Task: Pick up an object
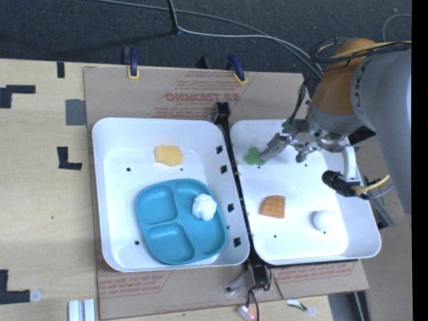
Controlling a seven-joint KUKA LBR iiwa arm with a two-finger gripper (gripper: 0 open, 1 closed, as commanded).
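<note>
The hand [289, 146] hangs over the right bin [354, 246], its fingers spread apart, one fingertip just beside a small green object [253, 156]. Nothing sits between the fingers.

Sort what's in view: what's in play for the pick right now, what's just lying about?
In play:
- hand, low in the right bin
- green piece, beside the fingertips

Lying about:
- waffle piece
- white ball
- yellow piece, left bin
- blue divided plate with white lump
</note>
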